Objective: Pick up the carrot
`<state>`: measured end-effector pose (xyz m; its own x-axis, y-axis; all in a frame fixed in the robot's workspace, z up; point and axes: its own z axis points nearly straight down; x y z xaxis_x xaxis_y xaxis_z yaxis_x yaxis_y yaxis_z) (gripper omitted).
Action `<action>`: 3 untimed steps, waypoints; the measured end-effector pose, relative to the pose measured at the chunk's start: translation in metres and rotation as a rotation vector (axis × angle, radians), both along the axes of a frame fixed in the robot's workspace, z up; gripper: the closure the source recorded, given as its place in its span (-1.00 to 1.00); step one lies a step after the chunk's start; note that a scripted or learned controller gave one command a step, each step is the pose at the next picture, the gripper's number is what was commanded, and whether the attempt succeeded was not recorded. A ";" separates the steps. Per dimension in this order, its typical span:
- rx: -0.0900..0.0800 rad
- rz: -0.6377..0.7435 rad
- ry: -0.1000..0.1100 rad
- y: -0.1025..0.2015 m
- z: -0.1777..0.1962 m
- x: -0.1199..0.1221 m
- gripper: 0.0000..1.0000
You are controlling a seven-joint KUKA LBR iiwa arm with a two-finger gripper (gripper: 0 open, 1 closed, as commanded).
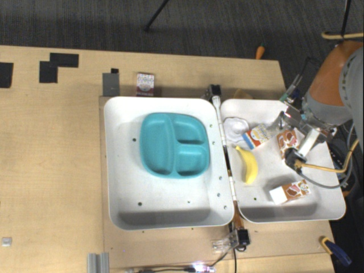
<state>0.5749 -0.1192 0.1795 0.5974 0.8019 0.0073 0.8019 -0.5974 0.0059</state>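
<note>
Gripper (293, 131) over right bin (318, 209); cannot tell its grip.
Locate the carrot first; descend clear of the banana (248, 165).

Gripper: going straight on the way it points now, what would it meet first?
Likely the brown patterned packet just below the gripper in the right bin, though depth is unclear from this slant; the small carton beside it is the other candidate.

Your arm, right edge of the frame
You see the KUKA arm (348, 90) as a smooth, rounded grey shell with a broad orange band (329, 77) above the wrist, narrowing to darker grey with small silvery metal parts at the gripper (289, 125).
</note>
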 end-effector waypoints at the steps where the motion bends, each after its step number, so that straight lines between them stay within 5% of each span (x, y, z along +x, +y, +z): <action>1: 0.002 -0.065 0.007 0.057 0.040 -0.053 -1.00; 2: 0.003 -0.178 0.013 0.133 0.028 -0.088 -1.00; 3: -0.006 0.326 0.005 0.070 0.055 -0.087 -1.00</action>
